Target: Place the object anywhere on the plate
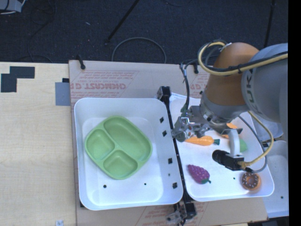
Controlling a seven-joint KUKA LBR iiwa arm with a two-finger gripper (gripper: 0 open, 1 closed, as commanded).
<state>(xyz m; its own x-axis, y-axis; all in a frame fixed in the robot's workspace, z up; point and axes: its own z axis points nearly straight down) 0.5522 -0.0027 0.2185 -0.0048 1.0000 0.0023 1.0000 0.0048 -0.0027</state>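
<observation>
Beyond the far edge of my worktop [37, 140] I see dark carpeted floor [94, 22], with thin black cables [138, 44] looping across it and what may be a stand leg [124, 15] slanting through, though it is too dim to be sure. The worktop is pale wood, carrying black patches [16, 76] and a grey square [61, 93]. Printed cardboard [103, 81] lies beneath the bins.

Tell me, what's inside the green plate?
The green plate in the left bin shows three bare compartments with nothing in them. What lies beneath the plate is covered.
</observation>
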